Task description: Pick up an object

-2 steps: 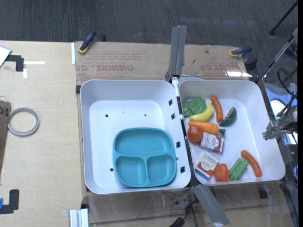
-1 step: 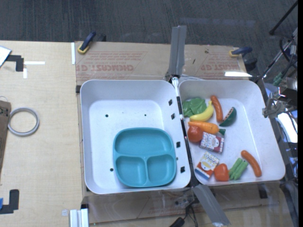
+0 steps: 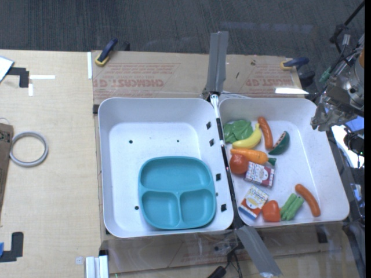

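Camera view: gripper [image 3: 322, 120] hangs at the right bin's [image 3: 324, 172] far right rim, above no toy; whether it is open or closed cannot be told. Banana [image 3: 250, 138], carrot [image 3: 250, 154], tomato [image 3: 237, 164], juice box [image 3: 260, 174] and sausage [image 3: 308, 199] lie inside that bin. Left bin [image 3: 116, 172] holds a teal tray [image 3: 175, 192].

We see the gripper [image 3: 322, 119] poised at the right bin's [image 3: 330, 172] far right rim, apparently above it, with toy food [image 3: 261, 155] inside.
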You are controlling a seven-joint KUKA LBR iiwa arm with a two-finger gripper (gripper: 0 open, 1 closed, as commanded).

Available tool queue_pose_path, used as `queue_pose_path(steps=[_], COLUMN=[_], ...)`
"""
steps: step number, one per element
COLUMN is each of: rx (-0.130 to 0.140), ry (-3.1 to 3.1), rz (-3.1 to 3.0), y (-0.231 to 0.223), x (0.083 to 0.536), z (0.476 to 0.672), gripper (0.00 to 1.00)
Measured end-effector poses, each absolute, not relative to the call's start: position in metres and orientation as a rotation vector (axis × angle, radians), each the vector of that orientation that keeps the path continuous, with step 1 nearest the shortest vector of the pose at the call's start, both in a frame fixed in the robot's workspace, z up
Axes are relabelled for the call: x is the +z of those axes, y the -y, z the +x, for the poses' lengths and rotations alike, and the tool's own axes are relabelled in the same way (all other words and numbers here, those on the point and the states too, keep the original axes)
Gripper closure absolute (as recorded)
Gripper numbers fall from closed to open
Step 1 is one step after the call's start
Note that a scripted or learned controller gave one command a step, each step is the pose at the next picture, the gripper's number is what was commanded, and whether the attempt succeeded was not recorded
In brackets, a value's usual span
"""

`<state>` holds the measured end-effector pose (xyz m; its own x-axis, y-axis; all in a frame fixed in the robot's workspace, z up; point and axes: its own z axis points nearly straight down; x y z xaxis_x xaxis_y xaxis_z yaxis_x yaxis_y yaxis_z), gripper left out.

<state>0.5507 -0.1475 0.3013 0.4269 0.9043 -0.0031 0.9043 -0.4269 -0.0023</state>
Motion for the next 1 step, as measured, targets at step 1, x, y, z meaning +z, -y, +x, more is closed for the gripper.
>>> queue_pose_path(steps=[1], rx=[0.007], ry=[1.551], rz=[-2.732], y=[0.1248], x=[0.2999], z=[0.6587], gripper=[1.0])
